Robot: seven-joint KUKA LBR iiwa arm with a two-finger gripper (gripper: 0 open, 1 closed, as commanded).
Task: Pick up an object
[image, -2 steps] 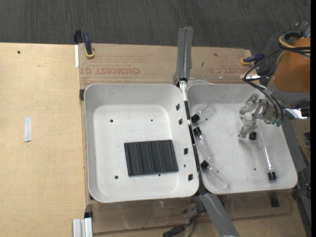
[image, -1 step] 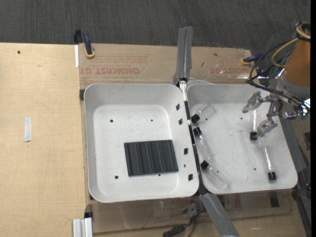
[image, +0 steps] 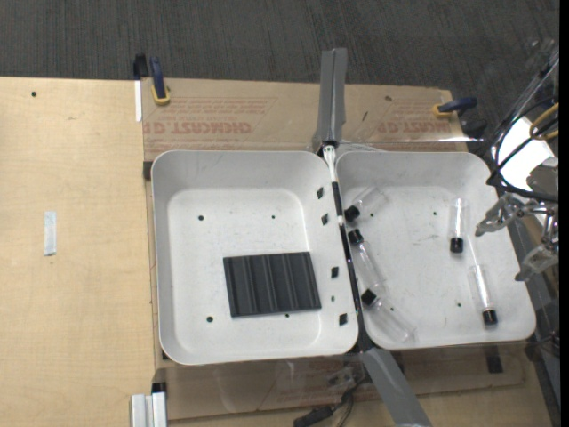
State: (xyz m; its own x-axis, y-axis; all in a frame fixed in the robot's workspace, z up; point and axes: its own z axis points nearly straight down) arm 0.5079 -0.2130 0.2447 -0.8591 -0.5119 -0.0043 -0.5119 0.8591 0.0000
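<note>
Several clear plastic tubes with black caps lie in the right bin. One tube lies near the bin's right side, and another tube lies below it towards the front right corner. A third tube lies by the divider, with more strung out below it. My gripper hangs at the right rim of that bin, open, with nothing between its fingers. It is just right of the two right-hand tubes.
A black ribbed tray lies flat in the left bin. Cables loop down at the upper right above the gripper. Clamps hold the cardboard behind the bins.
</note>
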